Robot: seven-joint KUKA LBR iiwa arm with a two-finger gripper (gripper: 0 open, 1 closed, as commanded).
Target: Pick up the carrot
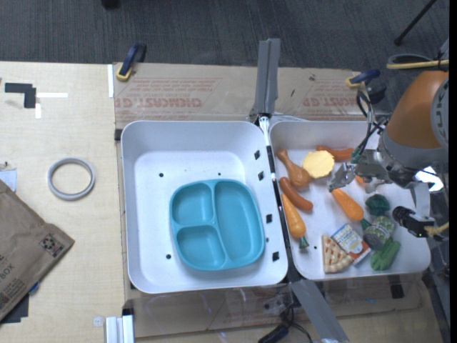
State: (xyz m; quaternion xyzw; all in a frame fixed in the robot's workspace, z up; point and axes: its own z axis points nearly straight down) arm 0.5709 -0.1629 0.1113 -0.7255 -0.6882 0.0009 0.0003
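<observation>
The metal end effector (341, 178) hangs just above the small orange carrot (348, 204); open or closed, I cannot tell. Carrot not picked up yet.

Orange carrot (347, 204), possibly checkered waffle (333, 254)

Two white bins (136, 191) sit on the counter (57, 120) — one blue divided plate (216, 224) in one, toy food in the other: three carrots (292, 216), one sausage (296, 195), one drumstick (293, 168), one pizza slice (334, 254).
</observation>
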